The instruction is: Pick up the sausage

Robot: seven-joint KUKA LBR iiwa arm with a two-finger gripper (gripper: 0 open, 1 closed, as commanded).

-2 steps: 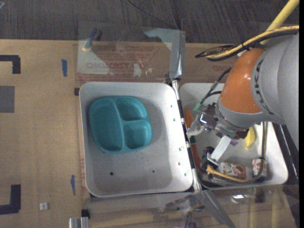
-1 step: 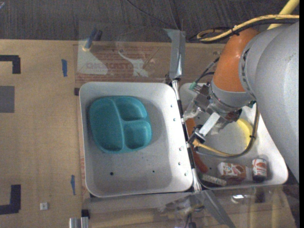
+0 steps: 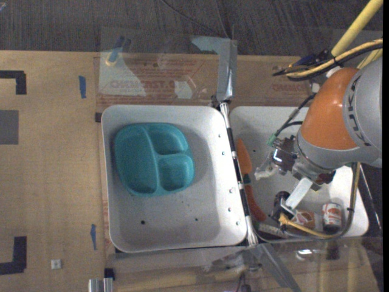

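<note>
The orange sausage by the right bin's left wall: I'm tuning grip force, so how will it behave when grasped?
The long orange sausage looks round and smooth, so it may roll or slip. It lies close along the white bin wall, likely crowding one finger. Its slimness suggests it's light.

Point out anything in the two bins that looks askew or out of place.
The sausage in the right bin lies jammed along the wall next to the left bin, awkward to reach. The teal divided plate sits tilted, off-center toward the left bin's upper left. Nothing looks spilled or broken.

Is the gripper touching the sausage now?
Apart. In the camera view, bare white bin floor separates the gripper from the sausage, which lies along the right bin's left wall.
</note>
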